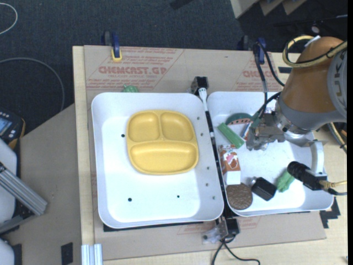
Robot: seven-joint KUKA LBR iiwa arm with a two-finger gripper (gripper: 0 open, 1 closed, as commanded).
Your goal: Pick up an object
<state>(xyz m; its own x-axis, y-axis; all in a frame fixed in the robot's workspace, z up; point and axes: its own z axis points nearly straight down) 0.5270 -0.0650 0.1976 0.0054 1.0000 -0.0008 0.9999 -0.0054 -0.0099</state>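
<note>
Grey gripper [257, 138] low in the right bin [309, 203], beside a green block [230, 135]; whether its fingers are parted or closed cannot be told. Crowding risks a missed or double grasp. Right bin: block, brown disc [240, 196], black piece [263, 189], small packet [230, 160]. Left bin [110, 164]: yellow divided plate [162, 142]

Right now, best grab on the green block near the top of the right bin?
Take the green block across its narrow width, near the middle, coming straight down. It lies flat and runs diagonally, so turn the fingers square to its long sides. Its upper right end sits close to the gripper and a dark green curved piece; the long sides look the most open, I'd guess.
</note>
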